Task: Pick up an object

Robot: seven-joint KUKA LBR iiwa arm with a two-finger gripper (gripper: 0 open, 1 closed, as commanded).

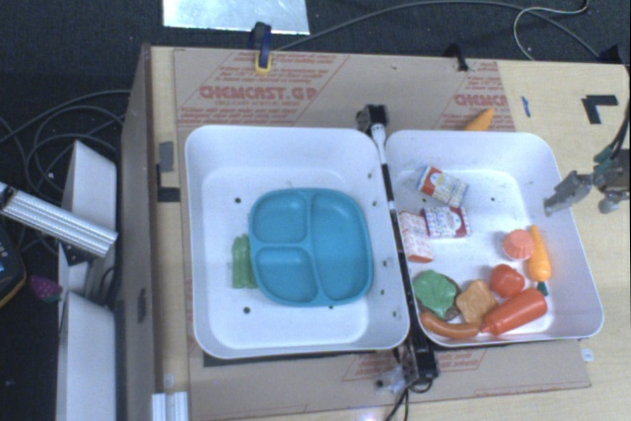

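A: Gripper (570, 192) sits at the right edge of the right bin (552, 158), just over the rim. Small and blurry; can't tell how the hand is set, nothing visibly in it.

B: Step?

A: Looks like approach, pre-grasp. Nothing lifted yet.

B: Where are the candidates?

A: All in the right bin. Carrot (538, 253) and a round orange piece (518, 245) nearest the gripper, touching each other. Tomato (506, 280) just below them, red pepper (515, 313) along the front, toast (475, 301) and green leaf (435, 292) beside it, sausage (450, 328) at the front wall. Two snack packets (443, 185) (445, 223) nearer the middle.

B: Left bin?

A: Left bin (212, 212) has a blue plate (311, 246) with a green piece (242, 261) touching its left side. Well apart from the gripper.

B: Next move?

A: My guess: move in over the bin, centre on one item, descend. Carrot is closest, but the front pile is crowded, so a clean grasp needs care. Packets have more room.
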